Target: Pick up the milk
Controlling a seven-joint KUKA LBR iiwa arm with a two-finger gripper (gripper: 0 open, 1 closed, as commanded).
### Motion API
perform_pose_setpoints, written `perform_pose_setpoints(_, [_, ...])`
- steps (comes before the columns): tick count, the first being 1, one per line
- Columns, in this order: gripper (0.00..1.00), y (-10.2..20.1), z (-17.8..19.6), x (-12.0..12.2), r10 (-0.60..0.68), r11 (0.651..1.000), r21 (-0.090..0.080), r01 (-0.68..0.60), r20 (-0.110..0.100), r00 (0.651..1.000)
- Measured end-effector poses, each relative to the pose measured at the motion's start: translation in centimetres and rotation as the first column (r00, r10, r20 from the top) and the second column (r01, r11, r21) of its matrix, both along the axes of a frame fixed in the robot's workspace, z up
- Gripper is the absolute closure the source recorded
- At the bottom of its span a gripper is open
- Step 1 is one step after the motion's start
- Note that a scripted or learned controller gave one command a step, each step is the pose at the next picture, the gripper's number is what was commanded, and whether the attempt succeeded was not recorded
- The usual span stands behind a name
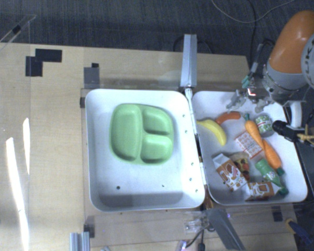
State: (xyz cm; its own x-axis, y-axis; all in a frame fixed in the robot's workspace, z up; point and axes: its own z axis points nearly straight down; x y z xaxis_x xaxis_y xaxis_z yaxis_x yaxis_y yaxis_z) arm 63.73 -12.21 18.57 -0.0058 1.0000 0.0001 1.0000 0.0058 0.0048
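Gripper [247,99] sits at the right bin's [298,192] back edge, fingers apart and holding nothing, while the milk [231,173] carton lies toward the front-left between banana [213,130] and other cartons, so you come straight down and square the fingers across its narrow sides.

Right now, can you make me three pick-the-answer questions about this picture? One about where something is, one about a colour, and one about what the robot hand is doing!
1. Where is the green tray?
A. left bin
B. right bin
C. on the floor

2. What colour is the banana?
A. blue
B. yellow
C. purple

3. The gripper is
A. inside the left bin
B. above the right bin's far edge
C. touching the tray

Answers: 1 A, it lies in the left bin. 2 B, plainly yellow. 3 B, it sits over the right bin top rim.
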Motion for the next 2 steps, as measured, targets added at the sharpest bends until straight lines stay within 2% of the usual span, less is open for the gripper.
perform_pose_setpoints(1, [0.0,3.0,-8.6,-5.8,0.099,0.995,-0.002,-0.099,0.012,0.995])
perform_pose_setpoints(2, [0.0,-0.5,-9.1,-11.5,0.159,0.987,-0.011,-0.159,0.022,0.987])
